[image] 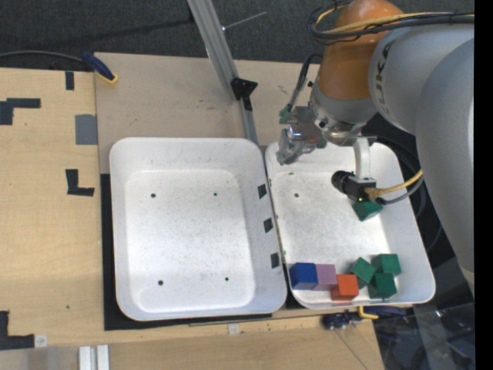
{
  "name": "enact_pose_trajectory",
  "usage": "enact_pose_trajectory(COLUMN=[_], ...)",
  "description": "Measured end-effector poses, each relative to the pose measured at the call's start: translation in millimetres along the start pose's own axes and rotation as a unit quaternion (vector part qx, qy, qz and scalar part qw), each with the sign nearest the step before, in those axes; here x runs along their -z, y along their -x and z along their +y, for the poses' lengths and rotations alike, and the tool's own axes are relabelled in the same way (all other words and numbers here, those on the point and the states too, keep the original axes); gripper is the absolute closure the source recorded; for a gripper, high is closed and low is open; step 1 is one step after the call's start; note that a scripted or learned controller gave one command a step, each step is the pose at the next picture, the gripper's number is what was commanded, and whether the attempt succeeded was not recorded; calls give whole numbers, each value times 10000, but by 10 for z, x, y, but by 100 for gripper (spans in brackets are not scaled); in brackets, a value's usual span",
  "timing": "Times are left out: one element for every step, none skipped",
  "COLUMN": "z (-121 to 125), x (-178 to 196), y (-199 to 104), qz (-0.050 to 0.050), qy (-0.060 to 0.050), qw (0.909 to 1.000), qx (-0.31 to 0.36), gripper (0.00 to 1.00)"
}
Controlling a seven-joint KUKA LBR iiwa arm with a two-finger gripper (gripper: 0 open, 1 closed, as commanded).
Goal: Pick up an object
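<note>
gripper (290, 148) hangs at the far left corner of the right bin (412, 230), just over the rim where the two bins meet; whether it is open or closed cannot be told from this angle. the grey arm (431, 68) with its orange band comes in from the right and covers the bin's far right corner.

a lone green block (369, 210) lies tilted near the right bin's right edge, about halfway along it and well apart from the gripper. the other blocks crowd the bin's near edge: a blue block (303, 274) closest to the left wall, a lilac block (326, 274) touching it, an orange block (347, 285) just beside that, then a cluster of three green blocks (383, 285) toward the near right corner.

the left bin (115, 160) sits edge to edge with the right one on the wooden bench (46, 230). a grey metal bar (218, 41) slants down from the far side to the seam between the bins, with a black clamp (244, 89) on it. a blue and yellow tool (100, 66) lies on the bench's far left part.
</note>
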State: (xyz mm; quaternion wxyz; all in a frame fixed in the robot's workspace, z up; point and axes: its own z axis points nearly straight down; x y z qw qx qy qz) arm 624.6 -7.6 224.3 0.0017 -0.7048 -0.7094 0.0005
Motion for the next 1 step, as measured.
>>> enact_pose_trajectory(z=[-141], x=[122], y=[-529], qz=[3], qy=[8], qw=[10000], qx=[5], gripper=[100])
